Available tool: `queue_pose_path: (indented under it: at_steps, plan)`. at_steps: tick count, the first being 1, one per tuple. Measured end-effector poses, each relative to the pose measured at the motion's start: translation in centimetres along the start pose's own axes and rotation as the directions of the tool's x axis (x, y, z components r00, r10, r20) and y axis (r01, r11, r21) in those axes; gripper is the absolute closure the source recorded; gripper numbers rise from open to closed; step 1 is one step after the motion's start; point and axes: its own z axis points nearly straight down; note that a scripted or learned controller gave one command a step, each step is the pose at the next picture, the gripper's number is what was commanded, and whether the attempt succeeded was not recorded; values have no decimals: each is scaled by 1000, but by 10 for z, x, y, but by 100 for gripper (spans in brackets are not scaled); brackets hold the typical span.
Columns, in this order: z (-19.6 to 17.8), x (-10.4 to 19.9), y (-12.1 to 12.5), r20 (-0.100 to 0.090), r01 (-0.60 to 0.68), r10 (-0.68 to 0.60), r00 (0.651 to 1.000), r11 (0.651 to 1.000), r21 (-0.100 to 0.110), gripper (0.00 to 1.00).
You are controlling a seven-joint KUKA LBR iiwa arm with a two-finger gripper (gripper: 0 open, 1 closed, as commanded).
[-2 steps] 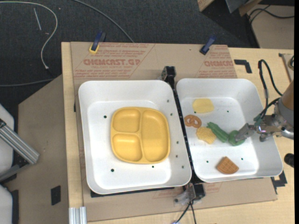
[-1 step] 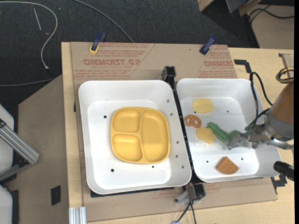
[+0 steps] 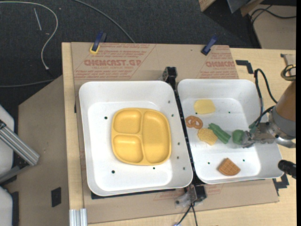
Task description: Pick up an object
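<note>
Reaching in from the right edge of the bench, the grey arm [image 3: 286,112] is seen with its gripper [image 3: 248,139] lowered into the right bin [image 3: 221,86], close to that bin's right wall. The gripper's tip is set against the right end of a green toy vegetable [image 3: 225,134], which lies slantwise across the middle of the right bin. A rounded green end of this object is seen directly at the tip, touching or nearly touching it. Whether the fingers are clenched on the green piece or released cannot be told, since they are too small and dark to be made out.

Four other pieces are spread over the floor of the same bin. A pale yellow flat piece [image 3: 204,107] is placed toward the far edge. A brown pretzel [image 3: 194,122] is found near the left wall, and a yellow lumpy piece [image 3: 207,136] lies just beside the green vegetable's left end. An orange waffle-patterned wedge [image 3: 228,167] rests near the near edge, well apart from the gripper.

The left bin [image 3: 94,95] is occupied by a yellow divided plate [image 3: 141,136] with three compartments, set near its middle. Both bins are carried on a cardboard sheet [image 3: 113,60], which is clamped at its far edge by two blue clips [image 3: 98,42].
</note>
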Motion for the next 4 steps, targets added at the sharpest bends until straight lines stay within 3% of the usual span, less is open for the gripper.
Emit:
queue_pose_path:
  at_steps: [2, 4]
  plan:
    - [-94, -1, -5, 4, 2, -2, 1000, 1000, -4, 100]
    - [-110, 117, 26, 0, 9, -9, 1000, 1000, -2, 100]
